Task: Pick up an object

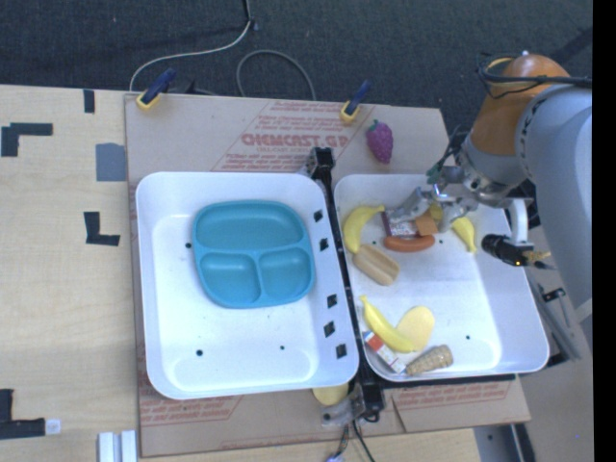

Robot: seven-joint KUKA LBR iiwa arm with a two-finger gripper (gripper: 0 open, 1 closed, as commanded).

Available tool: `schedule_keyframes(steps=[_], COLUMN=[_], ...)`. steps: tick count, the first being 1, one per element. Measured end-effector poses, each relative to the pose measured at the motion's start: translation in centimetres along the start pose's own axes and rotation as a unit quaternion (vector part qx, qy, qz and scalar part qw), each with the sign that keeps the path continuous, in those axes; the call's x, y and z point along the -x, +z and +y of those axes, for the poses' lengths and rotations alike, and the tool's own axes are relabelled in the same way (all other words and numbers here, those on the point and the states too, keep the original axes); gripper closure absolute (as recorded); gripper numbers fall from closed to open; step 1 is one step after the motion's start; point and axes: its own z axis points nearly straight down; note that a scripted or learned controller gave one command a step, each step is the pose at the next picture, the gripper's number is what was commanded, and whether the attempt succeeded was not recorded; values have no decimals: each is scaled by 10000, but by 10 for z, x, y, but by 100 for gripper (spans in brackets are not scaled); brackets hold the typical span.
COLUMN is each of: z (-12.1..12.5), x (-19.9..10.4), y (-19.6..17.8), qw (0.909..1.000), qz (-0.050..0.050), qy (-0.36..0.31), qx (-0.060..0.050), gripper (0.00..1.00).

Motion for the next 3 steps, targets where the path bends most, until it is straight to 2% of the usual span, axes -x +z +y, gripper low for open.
schedule_keyframes(steps=[1, 2, 3], z=[-5, -22, -19], x=[4, -38, -38], y=[0, 2, -13], qw=[10000, 9997, 9996], qz=[13, -149, -135], qy=[-23, -31, -31], qx=[69, 212, 244], gripper=[0, 0, 100])
